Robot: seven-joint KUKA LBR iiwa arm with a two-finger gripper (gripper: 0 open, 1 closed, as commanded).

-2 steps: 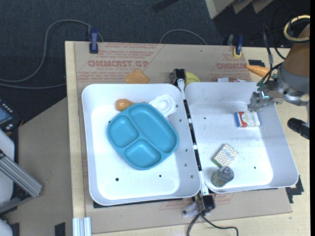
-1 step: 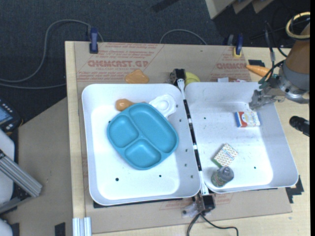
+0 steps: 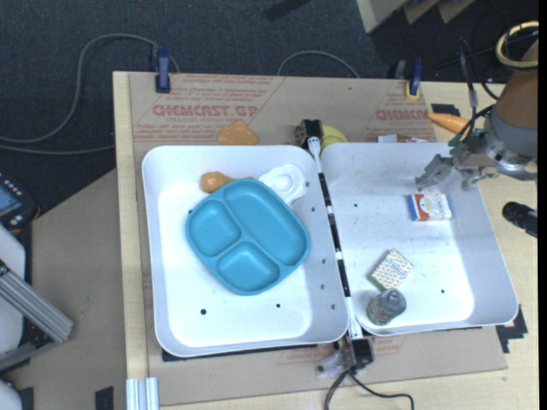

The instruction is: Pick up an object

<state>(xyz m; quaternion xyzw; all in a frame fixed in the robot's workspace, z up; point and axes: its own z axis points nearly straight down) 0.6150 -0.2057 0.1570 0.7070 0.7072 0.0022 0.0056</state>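
Note:
My gripper [image 3: 447, 174] hangs over the far part of the right bin [image 3: 479, 280], with its fingers spread open and nothing between them. Just in front of it a small white box with red and blue print [image 3: 429, 207] lies on the bin floor. Nearer the front lie a patterned square packet [image 3: 391, 269] and a grey-green round object [image 3: 386, 307]. In the left bin [image 3: 171, 297] sits a blue divided plate [image 3: 248, 236], with a small orange piece [image 3: 214, 180] and a white round object [image 3: 284, 179] behind it.
Behind the bins on the board lie an orange lump [image 3: 238, 132], a yellow object [image 3: 332, 135] and an orange carrot-like piece [image 3: 448, 122]. A ridge [image 3: 332, 229] divides the two bins. Cables run at the back.

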